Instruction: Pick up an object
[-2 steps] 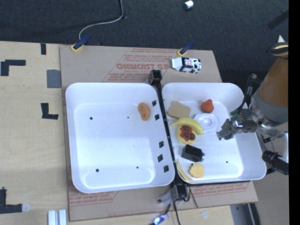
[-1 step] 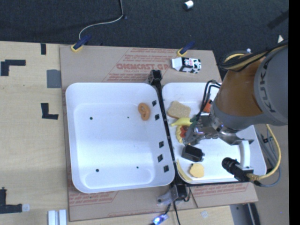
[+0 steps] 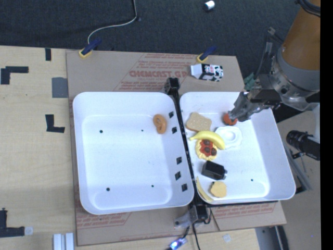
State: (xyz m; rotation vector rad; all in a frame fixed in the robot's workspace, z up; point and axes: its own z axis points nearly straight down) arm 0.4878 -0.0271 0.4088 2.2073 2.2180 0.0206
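Right bin (image 3: pixel 281 184), shallow white plastic: holds one small round red-orange toy (image 3: pixel 228 119) at the far side, a tan bread-slice piece (image 3: pixel 198 122), a yellow banana (image 3: pixel 207 137), a round pizza-like disc with red spots (image 3: pixel 206 149), a flat white fried-egg shape (image 3: pixel 230 137), a black block (image 3: pixel 213 170) and a yellow biscuit-like round (image 3: pixel 218 189) at the near edge.

Left bin (image 3: pixel 83 155): one orange ring-shaped piece (image 3: pixel 160 123), far right corner.

Gripper (image 3: pixel 240 112): grey, hanging just above and right of the red-orange toy, very near it; whether it has closed on anything cannot be told.

Handling, as judged: the toy looks light, hard, smooth and prone to roll; best pinched across its widest middle.
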